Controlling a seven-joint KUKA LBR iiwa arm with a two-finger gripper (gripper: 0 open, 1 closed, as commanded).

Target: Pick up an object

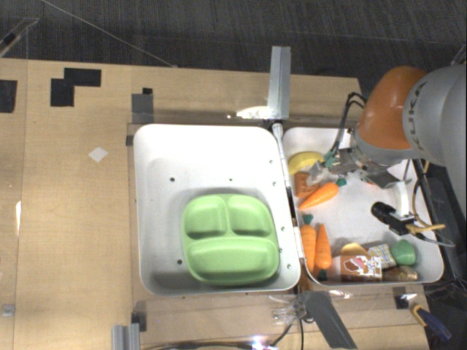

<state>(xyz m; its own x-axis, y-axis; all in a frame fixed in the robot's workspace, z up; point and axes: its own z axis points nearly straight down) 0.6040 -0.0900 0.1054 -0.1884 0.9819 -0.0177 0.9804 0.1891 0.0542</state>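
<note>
Orange plastic carrot (319,195) lies tilted in the right white bin (430,262), just below the gripper (337,168); finger spacing cannot be told, wrist bulk hiding them.

— What's lying by the right bin's upper left? 
— Small orange plastic carrot (319,195), tilted, tip down-left, on white floor.
— Held? 
— Can't tell; thick end just beside the end effector (337,168).
</note>
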